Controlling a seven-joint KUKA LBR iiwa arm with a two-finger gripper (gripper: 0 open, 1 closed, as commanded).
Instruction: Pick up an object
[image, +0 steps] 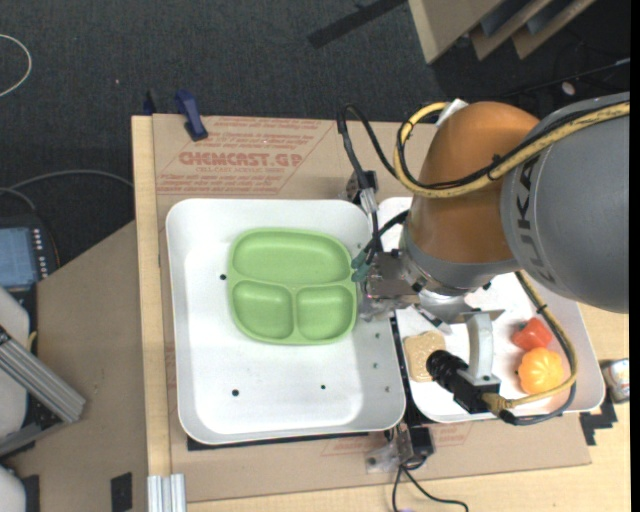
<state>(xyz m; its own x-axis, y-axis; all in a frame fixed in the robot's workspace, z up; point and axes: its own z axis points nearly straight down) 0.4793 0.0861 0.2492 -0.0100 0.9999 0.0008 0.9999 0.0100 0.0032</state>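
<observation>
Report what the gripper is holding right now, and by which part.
Cannot be told. The gripper sits at the right edge of the green divided plate in the left bin, but the arm's bulk hides whether anything is actually gripped.

Dark grey carpet floor (200, 50) w/ thin cables trailing at left. Bench top is brown cardboard sheet (250, 150), red print near far edge. Blue clamp (190, 113) on far-left corner. Aluminium extrusion rail (40, 375) lower left; wooden furniture (480, 25) top right. Even light.
</observation>
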